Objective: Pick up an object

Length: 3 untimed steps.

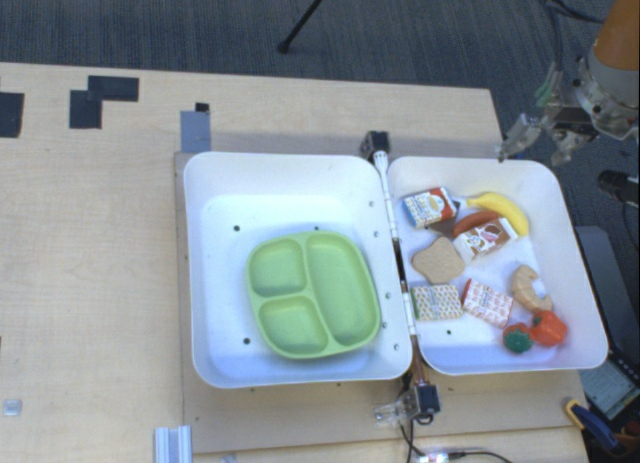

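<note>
Camera view, seen from my remote station: the gripper [535, 139] hangs past the far right corner of the right bin [585, 281], above the floor, fingers spread and holding nothing. Inside that bin I see a banana [503, 209] and a small juice carton [430, 207] at the far side, a slice of bread [438, 261] and two crackers [437, 302] in the middle, and a tomato [548, 329] at the near right. Left of it, the left bin [200, 251] holds a green divided plate [312, 294].
</note>
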Motion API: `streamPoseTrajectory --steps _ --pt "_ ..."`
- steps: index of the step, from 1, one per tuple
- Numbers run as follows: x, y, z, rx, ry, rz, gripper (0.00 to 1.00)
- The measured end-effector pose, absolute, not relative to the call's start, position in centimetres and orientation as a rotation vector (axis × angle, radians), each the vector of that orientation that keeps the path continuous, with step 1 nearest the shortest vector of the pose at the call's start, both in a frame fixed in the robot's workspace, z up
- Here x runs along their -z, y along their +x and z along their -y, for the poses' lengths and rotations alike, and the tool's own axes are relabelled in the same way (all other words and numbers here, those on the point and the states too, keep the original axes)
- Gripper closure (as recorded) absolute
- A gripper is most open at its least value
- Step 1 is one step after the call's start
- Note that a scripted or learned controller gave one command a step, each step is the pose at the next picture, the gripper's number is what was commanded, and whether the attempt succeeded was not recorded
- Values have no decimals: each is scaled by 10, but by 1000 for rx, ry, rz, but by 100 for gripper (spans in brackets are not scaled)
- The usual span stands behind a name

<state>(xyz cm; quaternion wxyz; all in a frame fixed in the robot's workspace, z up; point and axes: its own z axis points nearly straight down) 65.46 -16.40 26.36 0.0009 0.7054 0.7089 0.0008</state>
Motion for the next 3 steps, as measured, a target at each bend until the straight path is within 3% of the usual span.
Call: streamPoseTrajectory --steps 1,2,3 --pt "-102 635 150 -1 2218 -2225 0" --pt "-115 637 150 -6 2213 -2224 100" --pt "-126 639 149 -10 2209 -2223 100"
